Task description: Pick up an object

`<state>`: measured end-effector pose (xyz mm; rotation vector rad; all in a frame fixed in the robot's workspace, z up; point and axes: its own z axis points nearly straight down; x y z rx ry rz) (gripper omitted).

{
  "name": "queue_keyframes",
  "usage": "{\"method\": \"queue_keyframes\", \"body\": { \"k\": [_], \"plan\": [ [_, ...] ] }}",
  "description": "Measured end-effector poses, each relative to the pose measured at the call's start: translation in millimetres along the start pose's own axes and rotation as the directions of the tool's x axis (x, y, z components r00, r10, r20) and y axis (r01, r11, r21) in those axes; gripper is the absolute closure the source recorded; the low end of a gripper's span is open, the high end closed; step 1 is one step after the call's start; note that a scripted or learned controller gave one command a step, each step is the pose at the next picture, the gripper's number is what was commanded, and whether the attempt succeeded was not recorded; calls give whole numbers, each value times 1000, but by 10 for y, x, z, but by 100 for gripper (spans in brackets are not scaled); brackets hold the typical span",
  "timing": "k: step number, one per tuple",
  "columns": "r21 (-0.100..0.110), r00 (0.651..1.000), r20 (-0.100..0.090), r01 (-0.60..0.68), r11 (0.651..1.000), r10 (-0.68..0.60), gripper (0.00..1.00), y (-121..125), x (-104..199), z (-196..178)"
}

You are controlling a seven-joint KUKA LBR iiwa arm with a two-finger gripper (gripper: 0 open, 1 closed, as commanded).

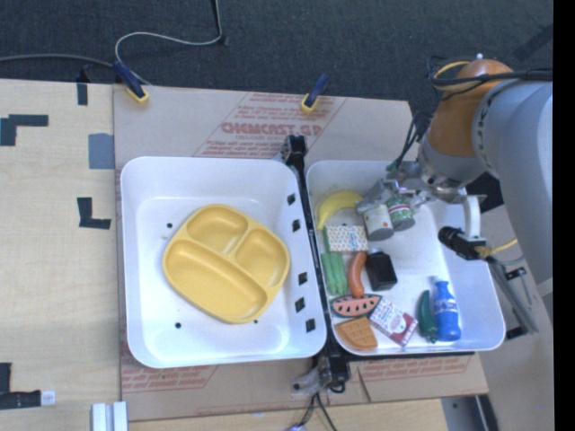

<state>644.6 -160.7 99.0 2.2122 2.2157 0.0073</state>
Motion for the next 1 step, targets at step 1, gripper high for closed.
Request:
{"method": "queue_keyframes", "body": {
  "k": [1],
  "plan": [
    [10, 1000, -4, 1, 1000, -1, 100, -472, 632, -1247]
  ]
}}
